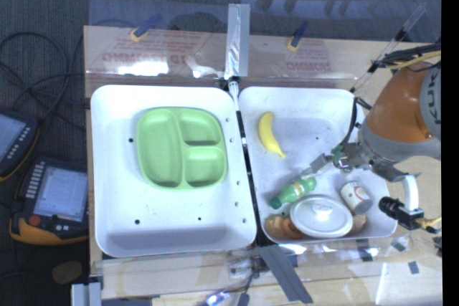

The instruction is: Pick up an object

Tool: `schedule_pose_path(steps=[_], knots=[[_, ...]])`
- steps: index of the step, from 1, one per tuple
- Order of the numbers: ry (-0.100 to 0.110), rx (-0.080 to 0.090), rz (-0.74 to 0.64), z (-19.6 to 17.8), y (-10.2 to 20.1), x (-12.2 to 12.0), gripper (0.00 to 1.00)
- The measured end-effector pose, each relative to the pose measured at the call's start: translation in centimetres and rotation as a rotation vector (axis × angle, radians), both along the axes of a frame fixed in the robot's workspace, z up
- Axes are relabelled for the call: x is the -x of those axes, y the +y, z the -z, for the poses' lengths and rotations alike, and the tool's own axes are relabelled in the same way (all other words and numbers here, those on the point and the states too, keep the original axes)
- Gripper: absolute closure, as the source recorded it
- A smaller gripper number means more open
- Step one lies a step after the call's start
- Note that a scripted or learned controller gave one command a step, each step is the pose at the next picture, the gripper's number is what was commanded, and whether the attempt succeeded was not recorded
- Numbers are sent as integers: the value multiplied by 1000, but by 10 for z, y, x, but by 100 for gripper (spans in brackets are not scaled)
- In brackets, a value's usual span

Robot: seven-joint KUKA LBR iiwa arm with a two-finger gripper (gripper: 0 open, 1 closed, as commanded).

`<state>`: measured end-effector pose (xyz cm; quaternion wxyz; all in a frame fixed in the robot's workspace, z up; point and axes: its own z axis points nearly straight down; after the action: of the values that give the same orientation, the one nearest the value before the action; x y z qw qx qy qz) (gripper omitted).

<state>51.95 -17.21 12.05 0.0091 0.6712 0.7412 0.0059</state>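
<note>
The right bin (315, 111) holds a yellow banana (271, 133) near its left wall. A green bottle (294, 191) lies on its side toward the front. Beside the bottle are a round white bowl (321, 216), a small white cup with a red mark (354, 195) and a brown object (281, 227) at the front left corner. My gripper (328, 161) reaches in from the right and hangs low over the bin, just up and right of the bottle's top end. I see nothing held in it.
The left bin (115, 211) bears a green divided plate (182, 147). A ridge (244, 154) separates the two bins. The grey and orange arm (401, 118) covers the right bin's right wall. Cables and a tablet lie on the floor at the left.
</note>
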Motion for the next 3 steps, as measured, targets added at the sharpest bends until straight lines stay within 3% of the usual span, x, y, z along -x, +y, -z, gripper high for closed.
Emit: schedule_pose_path(steps=[1,2,3], knots=[[23,-2,-216,-5,59,-45,0],[10,4,-327,31,50,32,0],[6,1,-328,21,52,30,100]])
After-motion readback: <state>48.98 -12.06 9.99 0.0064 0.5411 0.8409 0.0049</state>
